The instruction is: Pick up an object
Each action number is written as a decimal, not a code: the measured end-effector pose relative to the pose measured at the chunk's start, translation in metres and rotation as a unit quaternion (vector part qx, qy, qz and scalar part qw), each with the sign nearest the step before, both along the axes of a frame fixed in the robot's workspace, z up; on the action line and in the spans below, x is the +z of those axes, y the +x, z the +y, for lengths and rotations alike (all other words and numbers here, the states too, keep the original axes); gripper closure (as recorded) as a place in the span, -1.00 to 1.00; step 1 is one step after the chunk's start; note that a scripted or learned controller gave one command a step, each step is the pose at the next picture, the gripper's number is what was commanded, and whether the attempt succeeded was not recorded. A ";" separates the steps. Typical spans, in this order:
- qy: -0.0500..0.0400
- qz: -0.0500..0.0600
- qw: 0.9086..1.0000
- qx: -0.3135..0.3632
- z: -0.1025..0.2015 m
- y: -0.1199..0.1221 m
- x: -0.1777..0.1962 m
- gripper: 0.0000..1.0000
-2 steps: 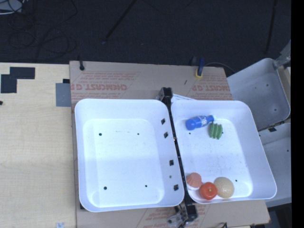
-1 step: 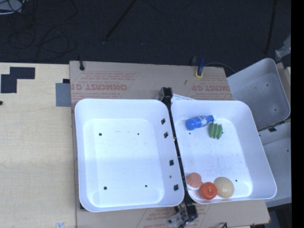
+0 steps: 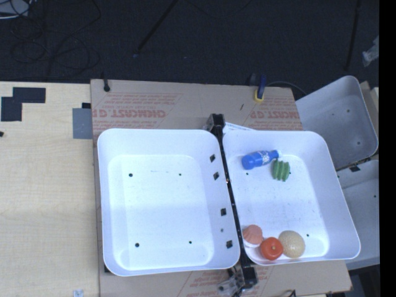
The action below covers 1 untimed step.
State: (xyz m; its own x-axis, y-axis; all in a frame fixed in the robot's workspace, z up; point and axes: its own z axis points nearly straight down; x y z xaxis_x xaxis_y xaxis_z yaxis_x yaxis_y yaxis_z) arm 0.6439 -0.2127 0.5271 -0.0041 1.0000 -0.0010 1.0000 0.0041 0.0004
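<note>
The right bin (image 3: 322, 184) holds a blue bottle (image 3: 259, 159) lying on its side near the back, with a small green ridged object (image 3: 281, 169) just right of it. At the bin's front edge lie a pale pink round piece (image 3: 252, 234), a red tomato-like ball (image 3: 271, 248) and a beige ball (image 3: 292, 243), close together.
The left bin (image 3: 111, 166) sits beside the right one, joined by a black divider with clips (image 3: 224, 190). Both rest on cardboard (image 3: 154, 107) over a wooden bench (image 3: 43, 197). A grey metal plate (image 3: 343, 119) stands at the right.
</note>
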 end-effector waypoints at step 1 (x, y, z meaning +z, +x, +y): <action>0.000 0.002 1.000 0.003 0.001 0.000 0.009 1.00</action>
State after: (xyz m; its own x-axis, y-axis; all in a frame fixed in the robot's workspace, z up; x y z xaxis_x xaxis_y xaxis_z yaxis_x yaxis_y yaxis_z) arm 0.6439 -0.2118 0.5357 -0.0105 0.9999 -0.0001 0.9999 0.0105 -0.0042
